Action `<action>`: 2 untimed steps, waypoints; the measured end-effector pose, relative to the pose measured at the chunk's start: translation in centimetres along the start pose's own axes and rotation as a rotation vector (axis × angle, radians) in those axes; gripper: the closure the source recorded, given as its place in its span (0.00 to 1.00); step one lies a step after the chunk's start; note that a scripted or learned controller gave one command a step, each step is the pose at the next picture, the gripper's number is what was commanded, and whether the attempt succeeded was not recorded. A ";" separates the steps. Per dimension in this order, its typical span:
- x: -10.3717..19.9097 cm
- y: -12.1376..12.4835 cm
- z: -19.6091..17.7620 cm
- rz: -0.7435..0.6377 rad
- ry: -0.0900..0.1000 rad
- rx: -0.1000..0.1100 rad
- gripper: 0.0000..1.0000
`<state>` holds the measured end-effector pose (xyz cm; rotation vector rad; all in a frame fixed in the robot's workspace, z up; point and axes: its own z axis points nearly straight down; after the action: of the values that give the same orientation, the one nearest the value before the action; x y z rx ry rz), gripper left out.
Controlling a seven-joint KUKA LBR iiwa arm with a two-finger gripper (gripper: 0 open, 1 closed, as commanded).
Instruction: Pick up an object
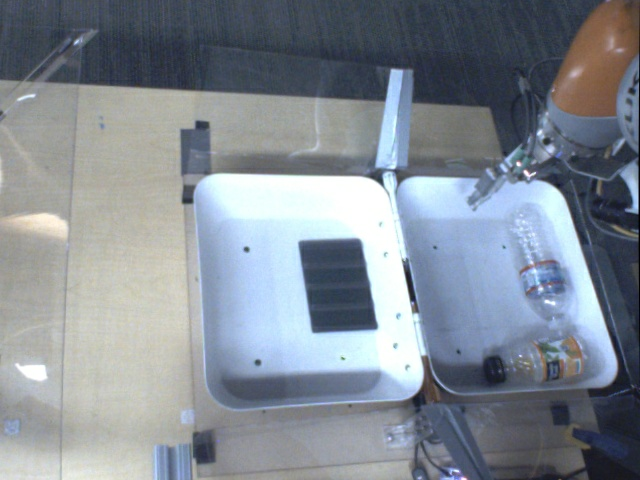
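In the right bin [450,268], a clear plastic bottle with a blue label [538,263] lies along the right side. A second bottle with a black cap and a yellow-orange label [535,361] lies on its side across the near right corner. A black ribbed rectangular block [337,284] lies flat in the middle of the left bin [230,268]. My gripper [497,179] hangs over the far edge of the right bin, up and to the left of the clear bottle, and nothing shows between its fingers.
The arm's orange band [598,63] and grey wrist fill the upper right corner, with cables [610,183] beside the right bin. A metal bar [393,118] stands behind the gap between the bins. A clear panel covers the bench at the left.
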<state>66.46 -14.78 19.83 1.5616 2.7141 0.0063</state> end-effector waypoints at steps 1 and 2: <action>-3.7 -4.3 11.0 -0.038 -0.001 0.000 0.00; -0.7 -10.1 10.9 -0.033 0.000 0.000 0.00</action>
<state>58.25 -20.48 8.84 1.5165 2.7394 0.0066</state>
